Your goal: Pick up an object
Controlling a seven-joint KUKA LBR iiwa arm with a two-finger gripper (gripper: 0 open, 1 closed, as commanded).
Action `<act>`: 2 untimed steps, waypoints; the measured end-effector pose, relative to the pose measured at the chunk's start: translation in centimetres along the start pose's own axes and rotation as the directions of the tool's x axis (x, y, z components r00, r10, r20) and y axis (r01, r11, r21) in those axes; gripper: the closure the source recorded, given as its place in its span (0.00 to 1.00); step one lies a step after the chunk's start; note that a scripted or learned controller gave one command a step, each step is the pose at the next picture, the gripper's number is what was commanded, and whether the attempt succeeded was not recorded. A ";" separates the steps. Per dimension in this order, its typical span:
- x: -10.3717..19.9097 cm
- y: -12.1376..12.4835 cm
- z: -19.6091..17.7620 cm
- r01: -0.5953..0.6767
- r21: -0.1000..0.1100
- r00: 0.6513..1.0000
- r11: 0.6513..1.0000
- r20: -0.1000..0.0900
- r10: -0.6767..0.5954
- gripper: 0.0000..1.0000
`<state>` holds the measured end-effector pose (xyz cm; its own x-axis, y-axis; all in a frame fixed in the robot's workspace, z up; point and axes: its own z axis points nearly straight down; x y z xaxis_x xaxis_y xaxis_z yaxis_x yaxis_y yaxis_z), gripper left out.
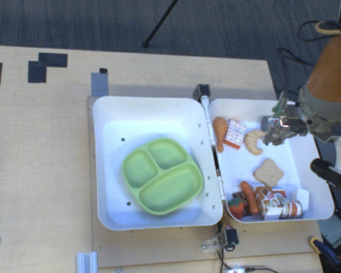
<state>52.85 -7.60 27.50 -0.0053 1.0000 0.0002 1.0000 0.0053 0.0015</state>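
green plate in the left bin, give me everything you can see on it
The green plate is a pale lime divided tray, plastic by its look, with rounded corners and three compartments: two small ones on the far side and one long one on the near side. All three look bare. It lies flat, right side up, turned at a slant to the walls of the left bin, resting on the floor around the middle, a little toward the near right. Nothing else touches it; the gripper hangs over the right bin.

1 fixed cam above bench (40, 152), angled down on 2 bins (102, 152).
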 end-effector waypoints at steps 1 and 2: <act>3.7 -3.3 -8.6 0.001 -0.004 1.000 1.000 0.000 -0.001 1.00; 3.7 -3.3 -8.5 0.001 -0.003 1.000 1.000 0.001 -0.001 0.00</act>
<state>49.52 -3.93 36.03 -0.0065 1.0000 -0.0004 1.0000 0.0065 0.0048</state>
